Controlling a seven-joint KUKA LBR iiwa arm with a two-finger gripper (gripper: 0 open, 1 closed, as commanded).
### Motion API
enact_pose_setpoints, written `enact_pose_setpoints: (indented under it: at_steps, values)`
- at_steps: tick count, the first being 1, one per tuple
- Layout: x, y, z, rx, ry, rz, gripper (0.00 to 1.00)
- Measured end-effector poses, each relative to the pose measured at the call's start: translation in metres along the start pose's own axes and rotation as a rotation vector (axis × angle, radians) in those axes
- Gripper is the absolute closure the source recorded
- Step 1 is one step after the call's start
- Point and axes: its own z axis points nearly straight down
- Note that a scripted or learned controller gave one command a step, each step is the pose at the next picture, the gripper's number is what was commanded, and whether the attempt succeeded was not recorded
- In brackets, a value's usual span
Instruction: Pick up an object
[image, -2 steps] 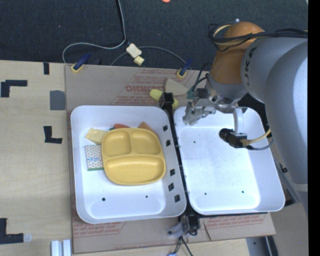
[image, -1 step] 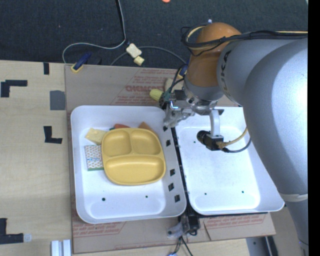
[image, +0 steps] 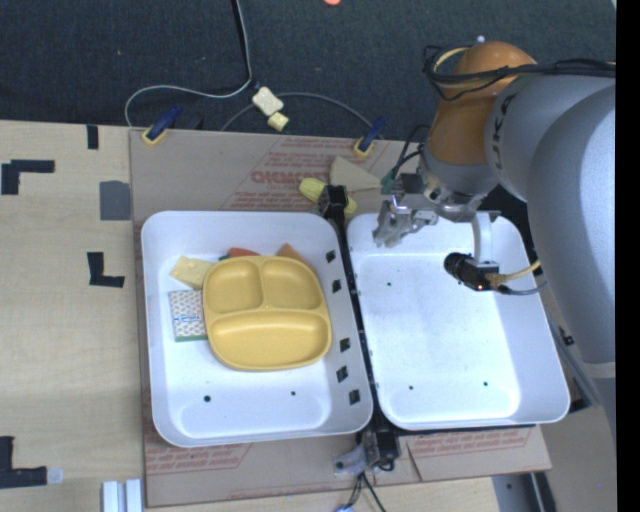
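A yellow divided plate (image: 267, 310) lies in the left bin (image: 250, 415), covering most of what is under it. A pale yellow piece (image: 188, 270), a patterned card (image: 185, 314) and a bit of something orange-red (image: 242, 252) stick out from its left and top edges. My gripper (image: 393, 226) hangs over the far left corner of the right bin (image: 455, 405), away from these objects. Nothing shows between its fingers.
A black divider (image: 350, 310) runs between the bins. Blue clamps (image: 160, 128) and a yellow one (image: 315, 188) hold the cardboard base at the back. A black cable piece (image: 475, 272) hangs from the arm over the right bin.
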Motion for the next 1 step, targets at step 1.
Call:
enact_pose_setpoints:
  at_steps: [1]
  values:
    - [0.0894,-0.0745,-0.004,0.005,0.005,-0.012,1.0]
